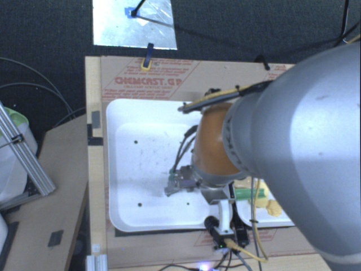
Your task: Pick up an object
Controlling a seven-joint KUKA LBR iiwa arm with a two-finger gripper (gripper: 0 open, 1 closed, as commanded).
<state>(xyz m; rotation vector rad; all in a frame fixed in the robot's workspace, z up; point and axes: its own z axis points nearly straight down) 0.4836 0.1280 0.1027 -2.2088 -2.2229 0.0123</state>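
The end effector [174,184] hangs low over the left bin [127,151]; whether it is released or clenched I cannot tell. The likeliest things to pick lie in the right bin: a green piece [246,194], long axis running left-right, and a yellow lump [273,208] just beside it, both to the end effector's right, behind the arm [293,140]

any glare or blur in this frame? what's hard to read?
Camera view: the arm sits close to the lens, soft and out of focus, hiding most of the right bin. Glare on the foil sheet washes out its surface. Left bin is evenly lit and sharp; the gripper is small and murky, finger state unreadable.
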